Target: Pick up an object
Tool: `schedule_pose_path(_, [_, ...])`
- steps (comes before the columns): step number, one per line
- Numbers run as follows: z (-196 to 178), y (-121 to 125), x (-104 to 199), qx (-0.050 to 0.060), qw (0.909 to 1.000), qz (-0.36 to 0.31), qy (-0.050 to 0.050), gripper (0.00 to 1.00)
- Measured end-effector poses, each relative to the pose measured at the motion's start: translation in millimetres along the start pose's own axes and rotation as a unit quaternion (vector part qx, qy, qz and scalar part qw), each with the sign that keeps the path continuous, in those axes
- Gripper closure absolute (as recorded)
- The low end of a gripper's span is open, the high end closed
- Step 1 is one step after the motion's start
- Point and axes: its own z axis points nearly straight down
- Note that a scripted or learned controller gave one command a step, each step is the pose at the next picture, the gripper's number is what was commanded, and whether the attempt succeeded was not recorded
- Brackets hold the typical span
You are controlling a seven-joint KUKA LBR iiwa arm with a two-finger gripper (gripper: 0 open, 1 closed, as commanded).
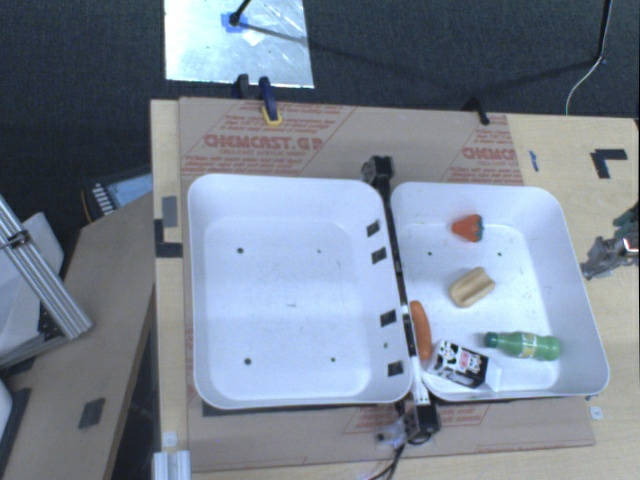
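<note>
Nearest the camera, along the right bin's (575, 268) 6 o'clock wall, the black-and-white carton (463, 364) lies touching that wall with the green bottle (524, 345) just beside it at its 2 o'clock, and the orange carrot-like stick (421, 330) hugs the divider at the carton's 10 o'clock. That crowding is my worry — coming down on any of the three, I judge a finger could strike the wall, the divider or a neighbour and the thing would skid away ungripped; the bottle, being round, would likely roll. Farther in, the tan bread-like piece (471, 287) and then the small orange-and-green piece (467, 229) lie apart from everything, so they look safer. My claw (612, 251) hangs at the right bin's 3 o'clock rim, outside it over the table (565, 138) — I cannot tell how it is set, and nothing is in it that I can see.
</note>
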Motion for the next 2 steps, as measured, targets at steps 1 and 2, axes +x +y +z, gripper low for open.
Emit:
schedule_pose_path(1, [-93,-2,128,-0.005,0.9999,-0.013,0.003,1.00])
schedule_pose_path(2, [-113,20,231,-0.002,0.9999,-0.013,0.004,1.00])
